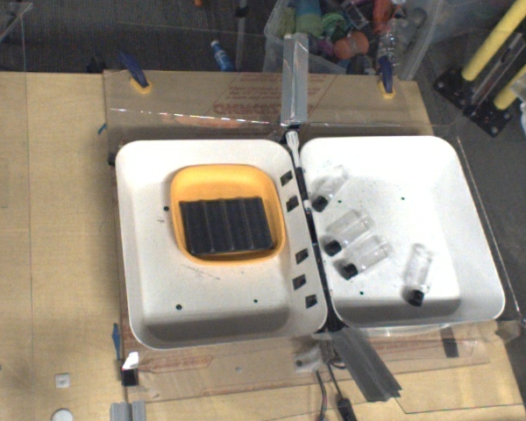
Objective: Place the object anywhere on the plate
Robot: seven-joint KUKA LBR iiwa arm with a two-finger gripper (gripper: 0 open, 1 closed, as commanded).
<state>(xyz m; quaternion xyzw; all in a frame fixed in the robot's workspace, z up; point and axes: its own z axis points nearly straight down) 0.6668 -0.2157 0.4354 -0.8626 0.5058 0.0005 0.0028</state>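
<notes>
While the worktop carries both white bins side by side, nothing on it suggests that the task has got past its opening step. The left bin holds an orange plate with a dark ribbed slab lying in its middle. The right bin holds four small clear vials with black caps: one near the divider at the top, two more below it, close together, and a fourth lying apart toward the bin's lower right. None of them is on the plate, so the pick looks not yet begun. The state of the gripper cannot be told from this view. The next move, by this reading, calls for a descent onto one vial; the lone one at lower right seems the easiest, since it has free room around it. The vials are clear and round, so they may roll or slip when pinched.
</notes>
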